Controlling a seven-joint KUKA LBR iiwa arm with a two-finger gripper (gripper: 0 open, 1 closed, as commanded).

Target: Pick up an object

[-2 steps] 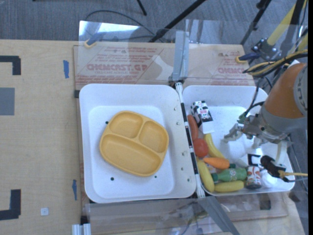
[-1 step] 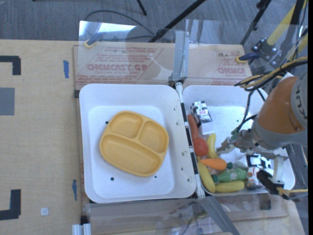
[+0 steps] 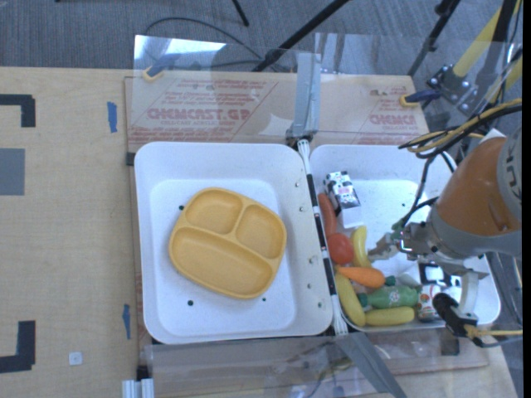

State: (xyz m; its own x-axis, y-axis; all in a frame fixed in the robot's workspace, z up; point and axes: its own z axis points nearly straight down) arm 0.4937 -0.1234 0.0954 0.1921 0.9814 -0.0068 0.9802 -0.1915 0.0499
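The right bin (image 3: 377, 168) holds a heap of toy food along its left wall. In the heap are a small black-and-white carton (image 3: 342, 191), a red tomato (image 3: 340, 247), an orange carrot (image 3: 362, 276), a yellow banana (image 3: 348, 299) and a green item (image 3: 390, 297). My gripper (image 3: 392, 245) hangs low over the bin's middle, just right of the tomato and a second yellow piece (image 3: 360, 244). The grey and orange arm (image 3: 477, 206) covers the bin's right side. Nothing can be seen in the gripper's grasp.
The left bin (image 3: 158, 305) carries a yellow three-compartment plate (image 3: 228, 241). A metal divider post (image 3: 307, 98) stands behind the bins with clear plastic sheets. Cables and tripod legs cross the back right.
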